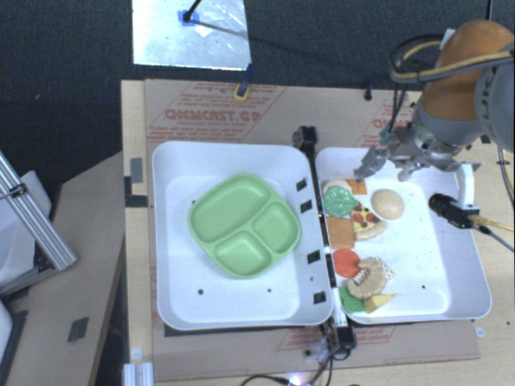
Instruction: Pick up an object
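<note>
Gripper (385, 161) hovering over right bin (459, 272), jaws spread apart, gripping nothing. Toy foods crowding bin's left side; tan bun (388, 203) lying nearest, just below jaws. Probably light, stiff, smooth plastic; pinching across its rounded middle looking safest.

Right bin's (451, 296) right half lies open; toy food (358, 232) crowds its left side.
</note>
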